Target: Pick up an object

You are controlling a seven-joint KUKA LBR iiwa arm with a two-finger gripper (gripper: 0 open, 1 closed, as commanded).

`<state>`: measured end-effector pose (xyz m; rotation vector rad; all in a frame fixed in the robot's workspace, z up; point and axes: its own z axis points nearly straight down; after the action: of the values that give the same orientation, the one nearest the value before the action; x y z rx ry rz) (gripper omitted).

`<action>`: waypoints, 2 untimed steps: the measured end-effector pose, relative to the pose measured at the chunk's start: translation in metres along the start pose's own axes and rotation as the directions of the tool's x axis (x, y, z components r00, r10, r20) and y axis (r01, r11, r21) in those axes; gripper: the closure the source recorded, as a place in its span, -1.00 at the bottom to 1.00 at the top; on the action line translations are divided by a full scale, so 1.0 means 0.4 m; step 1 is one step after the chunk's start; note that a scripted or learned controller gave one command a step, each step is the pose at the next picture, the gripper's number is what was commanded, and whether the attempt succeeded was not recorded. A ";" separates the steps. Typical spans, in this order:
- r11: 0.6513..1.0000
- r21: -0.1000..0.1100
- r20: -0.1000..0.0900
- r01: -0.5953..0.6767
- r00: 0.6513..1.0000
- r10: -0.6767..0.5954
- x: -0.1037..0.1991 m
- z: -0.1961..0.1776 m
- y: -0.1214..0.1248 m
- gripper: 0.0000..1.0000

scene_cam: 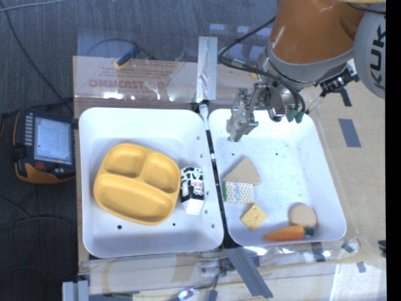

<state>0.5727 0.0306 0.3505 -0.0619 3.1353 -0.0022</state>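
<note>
My gripper point(242, 128) hangs over the back left corner of the right bin point(326, 168), open, with nothing between its fingers. Below it in that bin lie a tan wedge point(244, 170), a patterned square packet point(239, 192), a yellow cracker-like square point(254, 216), an orange carrot point(285, 233) and a round beige piece point(302, 215). The left bin point(94, 121) holds a yellow divided plate point(135, 182) and a small black-and-white carton point(192, 184) against its right wall.
The two bins meet along a raised rim point(212, 162). A cardboard sheet point(138, 80) lies behind the left bin. An orange-edged hand-held screen point(44, 144) rests on the floor to the left. The arm's orange band point(313, 17) looms over the back right.
</note>
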 end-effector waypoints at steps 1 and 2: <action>0.934 -0.001 -0.003 -0.358 0.934 0.358 -0.139 -0.008 0.163 1.00; 0.862 0.000 -0.003 -0.506 0.862 0.506 -0.213 -0.003 0.155 1.00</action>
<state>0.6556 0.0961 0.3520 0.7632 3.0449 0.0008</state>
